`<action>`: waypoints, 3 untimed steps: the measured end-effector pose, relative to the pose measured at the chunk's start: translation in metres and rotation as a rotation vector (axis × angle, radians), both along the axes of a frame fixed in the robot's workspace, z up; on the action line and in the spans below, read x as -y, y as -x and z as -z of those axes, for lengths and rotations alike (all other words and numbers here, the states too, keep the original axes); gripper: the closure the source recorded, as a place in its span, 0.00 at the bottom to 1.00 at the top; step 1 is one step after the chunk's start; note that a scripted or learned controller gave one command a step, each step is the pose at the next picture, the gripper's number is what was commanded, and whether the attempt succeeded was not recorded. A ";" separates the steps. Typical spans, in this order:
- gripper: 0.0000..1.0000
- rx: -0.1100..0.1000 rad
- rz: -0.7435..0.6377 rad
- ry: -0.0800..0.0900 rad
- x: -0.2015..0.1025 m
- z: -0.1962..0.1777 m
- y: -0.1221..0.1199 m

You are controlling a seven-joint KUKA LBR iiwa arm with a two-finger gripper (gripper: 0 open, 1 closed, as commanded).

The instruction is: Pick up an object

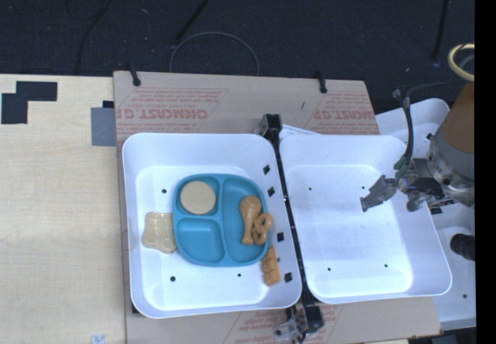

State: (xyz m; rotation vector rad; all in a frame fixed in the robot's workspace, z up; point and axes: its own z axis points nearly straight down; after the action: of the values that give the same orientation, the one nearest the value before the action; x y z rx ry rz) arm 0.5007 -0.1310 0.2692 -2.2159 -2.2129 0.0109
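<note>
Camera view: the approach step, by my reading. The gripper [377, 194] hangs above the right bin [349, 273], grasping nothing; how wide it stands I cannot tell. The next move calls for travel left to the blue divided plate [203, 245], where the pretzel [255, 220] lies.

A single fixed camera looked down on the counter [54, 203] from above at a slant, far enough back to take in both white bins whole. The left bin [147, 156] and the right bin [349, 156] sat side by side in the lower middle of the frame. Dark floor [310, 9] with cables filled the top strip. The arm [465, 133] entered from the right edge.
</note>
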 end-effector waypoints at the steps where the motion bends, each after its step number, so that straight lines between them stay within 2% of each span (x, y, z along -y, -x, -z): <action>1: 0.00 0.008 -0.002 0.001 0.000 -0.005 -0.002; 3: 0.00 0.002 -0.002 -0.001 -0.016 0.113 0.000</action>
State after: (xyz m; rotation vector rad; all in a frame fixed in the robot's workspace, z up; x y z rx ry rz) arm 0.5008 -0.1145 0.1562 -2.2146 -2.2152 0.0074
